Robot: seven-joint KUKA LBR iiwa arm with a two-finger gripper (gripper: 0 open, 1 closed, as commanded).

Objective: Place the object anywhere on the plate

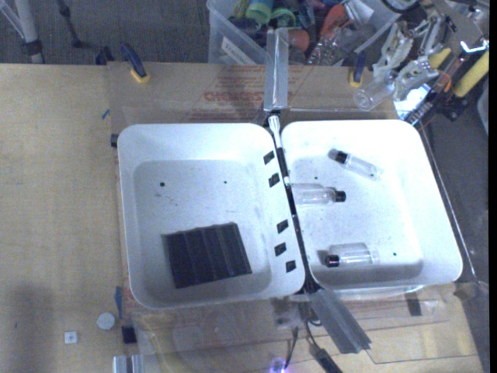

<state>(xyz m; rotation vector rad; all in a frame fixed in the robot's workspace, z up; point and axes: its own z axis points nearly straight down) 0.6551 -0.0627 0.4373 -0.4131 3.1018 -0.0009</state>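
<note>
A dark, ribbed rectangular plate (206, 254) lies flat in the left bin (128, 208), near its front edge. The right bin (435, 208) holds three clear vials with black caps. One vial (353, 162) lies at a slant near the back. A second vial (317, 196) rests close to the wall shared by the bins, cap pointing right. A third vial (349, 256) lies near the front, cap pointing left. All three lie on their sides, apart from one another.
Black tabs (281, 225) run along the ridge between the bins. A clear tub of colourful items (295, 10) stands behind the bins, with tools and cables (415, 53) at the back right. Small bits (105, 321) sit on the bench at the front left.
</note>
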